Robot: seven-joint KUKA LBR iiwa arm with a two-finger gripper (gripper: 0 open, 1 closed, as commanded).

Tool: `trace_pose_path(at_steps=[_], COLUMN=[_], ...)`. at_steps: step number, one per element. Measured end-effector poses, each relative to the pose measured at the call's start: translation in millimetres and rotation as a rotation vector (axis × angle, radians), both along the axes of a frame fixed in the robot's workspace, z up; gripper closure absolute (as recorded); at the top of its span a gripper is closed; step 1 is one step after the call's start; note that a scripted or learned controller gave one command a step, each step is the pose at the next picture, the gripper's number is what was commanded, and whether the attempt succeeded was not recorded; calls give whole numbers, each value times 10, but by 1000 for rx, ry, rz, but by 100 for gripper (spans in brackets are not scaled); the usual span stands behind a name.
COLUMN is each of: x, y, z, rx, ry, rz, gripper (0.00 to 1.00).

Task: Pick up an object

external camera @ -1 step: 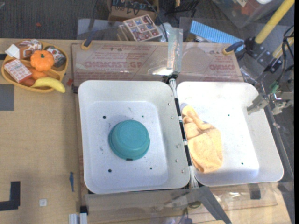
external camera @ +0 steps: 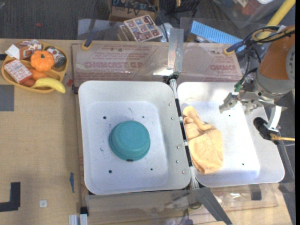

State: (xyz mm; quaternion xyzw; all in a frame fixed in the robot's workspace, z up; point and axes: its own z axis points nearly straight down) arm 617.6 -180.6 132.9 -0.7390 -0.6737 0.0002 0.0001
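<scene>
While the tool (external camera: pixel 238 102) hovers over the right bin (external camera: pixel 269 175), fingers apart and gripping nothing, we're pre-grasp. Yellow cloth (external camera: pixel 205 144) lies crumpled against that bin's left wall. Next: shift toward the cloth, descend, close on a fold.

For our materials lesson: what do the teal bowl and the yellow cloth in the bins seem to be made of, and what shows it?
Bowl: probably plastic, smooth and matte; even teal colour, rigid rounded form, lying upside down in the left bin.
Cloth: soft fabric, possibly terry or microfibre; it lies crumpled in folds against the right bin's left side, without shine.
</scene>
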Motion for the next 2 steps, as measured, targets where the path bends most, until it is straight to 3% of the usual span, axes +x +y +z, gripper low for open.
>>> trace_pose_path(at_steps=[1, 2], x=[-605, -625], y=[509, 15], z=[-438, -439], rx=[-2, -5], ry=[-9, -11], rz=[119, 229], gripper=[0, 0])
